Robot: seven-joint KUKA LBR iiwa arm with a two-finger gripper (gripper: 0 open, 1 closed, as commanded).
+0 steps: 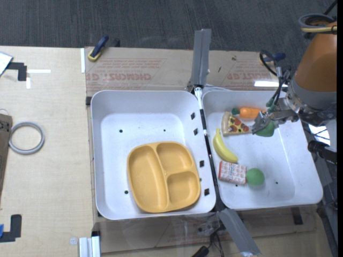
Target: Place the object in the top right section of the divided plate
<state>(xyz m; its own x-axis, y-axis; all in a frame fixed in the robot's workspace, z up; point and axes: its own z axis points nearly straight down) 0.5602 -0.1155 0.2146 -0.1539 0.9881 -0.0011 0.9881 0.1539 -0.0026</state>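
Yellow divided plate [162, 175], three sections, lies in the left white bin [107, 122], lower centre of the frame. The right bin [300, 170] holds a banana [224, 147], pizza slice [234, 124], orange carrot-like item [249, 112], red-and-white carton [232, 173] and green ball [255, 176]. At upper right the gripper [263, 126] is closed on a small green object [265, 131], near the pizza slice.

you can read only faint, upside-down red print on the cardboard sheet [134, 67] behind the bins, seemingly "chemcat", while the small carton [232, 173] in the right bin bears print too small to read.
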